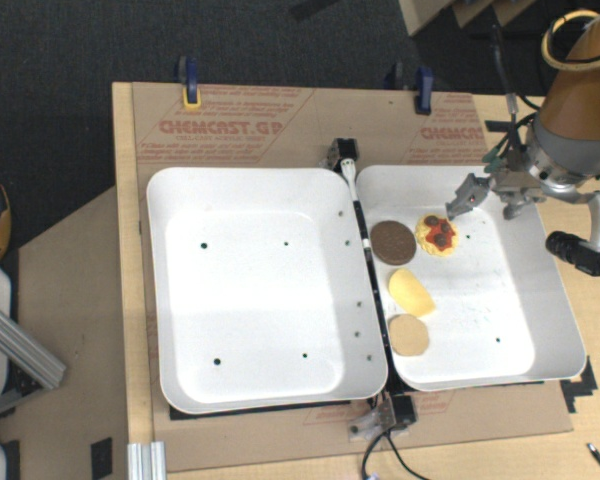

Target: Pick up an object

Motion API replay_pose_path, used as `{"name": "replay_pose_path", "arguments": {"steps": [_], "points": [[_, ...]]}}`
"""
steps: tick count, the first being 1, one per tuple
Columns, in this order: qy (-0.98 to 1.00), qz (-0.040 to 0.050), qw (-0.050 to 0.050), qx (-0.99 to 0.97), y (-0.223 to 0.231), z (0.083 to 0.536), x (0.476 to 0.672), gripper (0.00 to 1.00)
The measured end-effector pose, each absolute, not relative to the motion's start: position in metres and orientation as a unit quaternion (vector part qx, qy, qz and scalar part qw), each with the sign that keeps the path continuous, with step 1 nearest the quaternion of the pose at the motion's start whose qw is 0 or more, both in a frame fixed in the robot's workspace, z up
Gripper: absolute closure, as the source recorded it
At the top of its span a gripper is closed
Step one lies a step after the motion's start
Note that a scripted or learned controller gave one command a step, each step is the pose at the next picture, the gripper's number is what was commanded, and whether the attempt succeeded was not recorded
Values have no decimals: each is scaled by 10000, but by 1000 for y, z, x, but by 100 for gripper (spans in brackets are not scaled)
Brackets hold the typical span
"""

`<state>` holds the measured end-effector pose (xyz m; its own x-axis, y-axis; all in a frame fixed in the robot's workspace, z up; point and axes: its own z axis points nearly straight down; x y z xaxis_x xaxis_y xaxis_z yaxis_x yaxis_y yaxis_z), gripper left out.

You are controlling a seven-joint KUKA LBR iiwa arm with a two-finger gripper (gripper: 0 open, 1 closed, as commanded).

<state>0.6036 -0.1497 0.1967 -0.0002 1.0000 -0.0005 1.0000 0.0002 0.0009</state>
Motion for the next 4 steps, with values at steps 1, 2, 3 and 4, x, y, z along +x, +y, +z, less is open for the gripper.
{"name": "replay_pose_path", "arguments": {"steps": [1, 2, 3, 4], "points": [[7091, -1, 0, 7052, -95, 92, 621, 0], [7065, -6, -16, 7077, -100, 140, 573, 0], [7062, -16, -30, 7080, -109, 112, 538, 0], [7066, 1, 8, 7076, -131, 83, 557, 0]]}}
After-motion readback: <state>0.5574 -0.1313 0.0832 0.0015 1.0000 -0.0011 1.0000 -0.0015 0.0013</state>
